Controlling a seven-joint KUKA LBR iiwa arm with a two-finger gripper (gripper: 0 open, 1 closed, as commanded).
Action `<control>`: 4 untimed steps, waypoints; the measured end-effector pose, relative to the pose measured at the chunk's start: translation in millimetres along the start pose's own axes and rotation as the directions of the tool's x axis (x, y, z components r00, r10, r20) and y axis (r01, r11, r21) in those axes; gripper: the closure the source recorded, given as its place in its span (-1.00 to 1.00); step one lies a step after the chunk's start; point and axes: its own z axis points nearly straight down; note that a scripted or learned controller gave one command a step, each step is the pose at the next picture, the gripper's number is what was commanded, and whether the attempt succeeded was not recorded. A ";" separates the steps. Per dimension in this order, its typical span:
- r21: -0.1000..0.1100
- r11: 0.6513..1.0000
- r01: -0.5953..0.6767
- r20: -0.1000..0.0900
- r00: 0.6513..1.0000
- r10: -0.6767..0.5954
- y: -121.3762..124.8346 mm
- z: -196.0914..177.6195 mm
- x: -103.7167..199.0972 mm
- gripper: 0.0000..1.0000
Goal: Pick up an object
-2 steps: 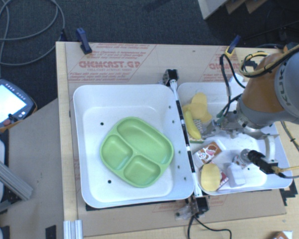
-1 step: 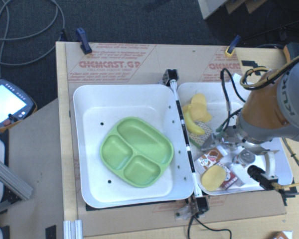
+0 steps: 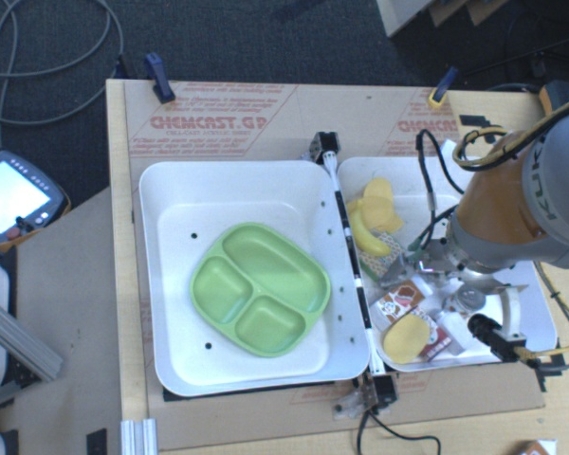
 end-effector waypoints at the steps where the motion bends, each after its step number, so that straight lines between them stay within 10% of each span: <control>1: 0.000 1.000 0.000 0.000 1.000 0.000 7.6 0.1 -2.0 -1.00; 2: 0.000 1.000 0.001 0.000 1.000 -0.001 42.3 -0.1 8.6 -1.00; 3: 0.020 1.000 0.000 -0.003 1.000 0.000 143.8 0.9 -4.0 -1.00; 4: 0.003 1.000 0.001 0.000 1.000 -0.001 121.7 -0.2 12.5 -1.00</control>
